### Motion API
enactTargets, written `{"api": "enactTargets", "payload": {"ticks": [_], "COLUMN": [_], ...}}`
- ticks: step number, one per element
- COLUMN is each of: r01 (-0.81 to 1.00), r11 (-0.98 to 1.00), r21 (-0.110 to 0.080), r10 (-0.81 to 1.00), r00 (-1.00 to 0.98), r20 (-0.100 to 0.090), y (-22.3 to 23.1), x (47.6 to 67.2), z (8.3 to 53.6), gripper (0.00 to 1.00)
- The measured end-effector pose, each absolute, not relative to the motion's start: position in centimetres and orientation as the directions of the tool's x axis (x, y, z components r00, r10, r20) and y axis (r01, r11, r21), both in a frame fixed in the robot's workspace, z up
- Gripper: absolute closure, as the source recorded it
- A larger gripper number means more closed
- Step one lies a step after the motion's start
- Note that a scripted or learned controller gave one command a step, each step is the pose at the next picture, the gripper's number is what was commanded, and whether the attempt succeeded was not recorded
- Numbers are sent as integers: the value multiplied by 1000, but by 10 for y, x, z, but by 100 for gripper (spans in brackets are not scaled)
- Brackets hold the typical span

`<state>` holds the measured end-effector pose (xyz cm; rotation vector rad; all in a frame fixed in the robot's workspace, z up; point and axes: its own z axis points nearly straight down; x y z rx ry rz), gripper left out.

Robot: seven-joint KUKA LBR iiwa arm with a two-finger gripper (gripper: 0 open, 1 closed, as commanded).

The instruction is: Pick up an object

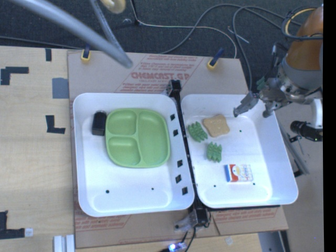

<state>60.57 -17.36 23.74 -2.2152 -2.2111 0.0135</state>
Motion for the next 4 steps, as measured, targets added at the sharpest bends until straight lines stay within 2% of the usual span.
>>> {"api": "enactTargets", "payload": {"ticks": [1, 2, 4], "r01": [1000, 1000, 1000], "r11": [1, 1, 2], "r21": [-1, -6, -3], "r10": [1000, 1000, 1000], "r00": [-1, -1, -2], "r20": [0, 0, -1], "y": [-173, -169, -164], "x": [608, 598, 600], "z": [245, 195, 85], "gripper": [0, 0, 0]}}
